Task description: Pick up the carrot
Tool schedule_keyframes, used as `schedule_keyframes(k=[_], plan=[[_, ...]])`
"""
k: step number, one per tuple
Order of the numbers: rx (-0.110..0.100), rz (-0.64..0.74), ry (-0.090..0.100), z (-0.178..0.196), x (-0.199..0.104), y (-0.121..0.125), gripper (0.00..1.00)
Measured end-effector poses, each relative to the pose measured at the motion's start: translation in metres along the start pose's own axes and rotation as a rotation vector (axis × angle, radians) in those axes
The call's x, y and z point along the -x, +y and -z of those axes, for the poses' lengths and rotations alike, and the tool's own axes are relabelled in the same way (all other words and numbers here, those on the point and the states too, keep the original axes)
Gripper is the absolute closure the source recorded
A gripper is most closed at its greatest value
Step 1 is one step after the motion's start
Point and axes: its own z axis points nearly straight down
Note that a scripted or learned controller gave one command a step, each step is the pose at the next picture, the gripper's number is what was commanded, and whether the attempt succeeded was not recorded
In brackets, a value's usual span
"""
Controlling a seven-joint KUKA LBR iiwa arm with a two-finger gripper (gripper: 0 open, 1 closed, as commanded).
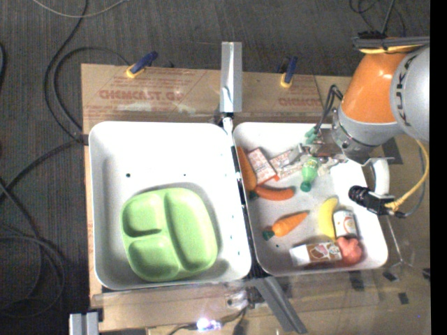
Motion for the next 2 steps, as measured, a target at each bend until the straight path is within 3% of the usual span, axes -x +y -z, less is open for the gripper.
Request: schedule_keyframes(k=[1,2], plan=[[0.0,0.202,0.0,-0.013,-0.039,-0.047,0.0],[0.016,0.38,-0.003,-0.105,-0.001,-0.081,0.0]])
